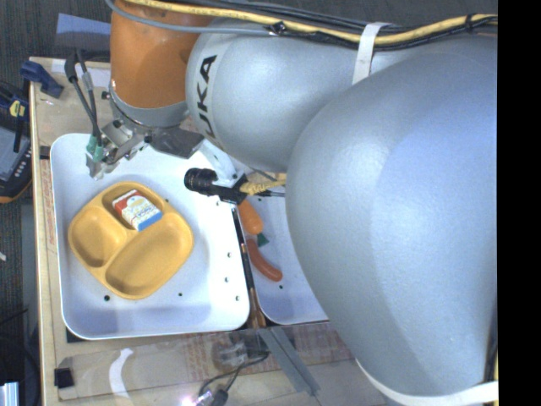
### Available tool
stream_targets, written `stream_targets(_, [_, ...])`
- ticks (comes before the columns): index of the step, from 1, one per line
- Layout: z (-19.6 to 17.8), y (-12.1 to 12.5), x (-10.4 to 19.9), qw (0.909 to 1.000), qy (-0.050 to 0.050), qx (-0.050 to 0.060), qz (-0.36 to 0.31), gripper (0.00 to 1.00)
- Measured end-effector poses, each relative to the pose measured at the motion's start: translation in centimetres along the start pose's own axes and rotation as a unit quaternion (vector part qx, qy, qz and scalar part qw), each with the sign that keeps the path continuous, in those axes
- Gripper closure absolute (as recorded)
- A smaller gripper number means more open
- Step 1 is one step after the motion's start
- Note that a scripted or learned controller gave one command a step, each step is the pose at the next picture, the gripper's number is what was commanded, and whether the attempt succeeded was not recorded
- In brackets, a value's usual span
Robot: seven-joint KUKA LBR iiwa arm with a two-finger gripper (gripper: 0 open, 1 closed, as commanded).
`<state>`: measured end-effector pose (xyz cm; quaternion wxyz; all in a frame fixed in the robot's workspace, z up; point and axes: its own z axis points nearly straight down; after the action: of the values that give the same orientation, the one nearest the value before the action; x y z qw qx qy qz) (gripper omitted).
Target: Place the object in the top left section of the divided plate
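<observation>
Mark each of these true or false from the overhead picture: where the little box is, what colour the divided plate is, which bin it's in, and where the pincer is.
1. The small box lies in a section of the divided plate. True.
2. The divided plate is blue. False: it is yellow.
3. The divided plate sits in the left bin. True.
4. The pincer is gripping the small box. False: it is above the plate's upper edge, apart from the box.
5. An orange, carrot-like item lies in the right bin. True.
</observation>
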<state>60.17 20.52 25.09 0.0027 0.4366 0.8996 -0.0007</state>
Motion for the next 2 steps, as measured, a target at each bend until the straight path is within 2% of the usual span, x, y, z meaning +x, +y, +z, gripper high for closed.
stream_targets(1, [0.0,0.0,0.0,1.0,0.0,0.0,0.0,0.0])
stream_targets(2, [-0.99,0.09,0.06,1.0,0.0,-0.001,-0.001,1.0])
